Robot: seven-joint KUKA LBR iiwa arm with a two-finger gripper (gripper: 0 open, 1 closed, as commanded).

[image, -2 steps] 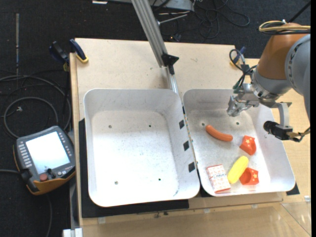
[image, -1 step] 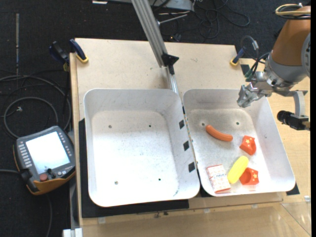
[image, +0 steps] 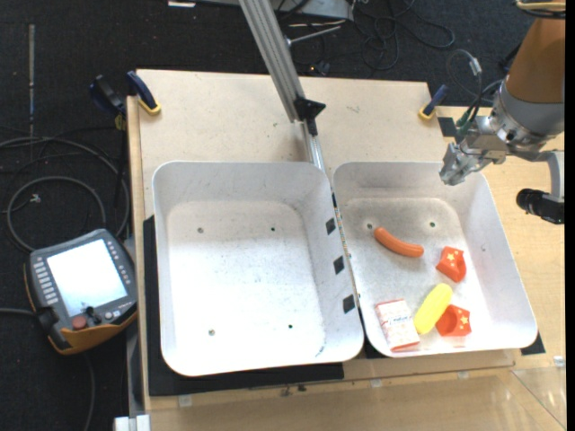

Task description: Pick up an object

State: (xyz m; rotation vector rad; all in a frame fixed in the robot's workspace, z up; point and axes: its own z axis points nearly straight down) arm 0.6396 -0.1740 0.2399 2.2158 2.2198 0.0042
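Camera view, taken from the near edge outward. Closest, at the 6 o'clock end of the right bin (image: 508, 268): a small white-and-red carton (image: 396, 322), a yellow banana-shaped piece (image: 432, 306) just beside it at 3 o'clock, and a red block (image: 455, 321) touching or all but touching the yellow piece's far side. Long axis of the yellow piece from 7 to 1 o'clock. A little farther in, a second red block (image: 451, 264), apart from the yellow piece. Farther again, near the bin's middle and lying alone: an orange sausage (image: 398, 241), long axis from 10 to 4 o'clock, flat on the bin floor with bare white all round it.

Farthest, over the bin's 1 o'clock corner: the tool (image: 458, 163), raised above the rim on the grey arm (image: 530, 106) reaching in from 3 o'clock. Nothing carried. Too blurred and too small to tell whether apart or together.

Judged the key relation: everything worth picking lies nearer than the tool, between 6 and 7 o'clock of it. Sausage at about 7 o'clock, upper red block almost straight at 6. Likely easiest of the lot, the sausage: isolated, with room for a grip across its short width, meaning a closing line running roughly 1 to 7 o'clock. Crowded near-end cluster probably riskier, neighbours apt to be nudged. Left bin (image: 180, 241), at 9 o'clock, not involved.
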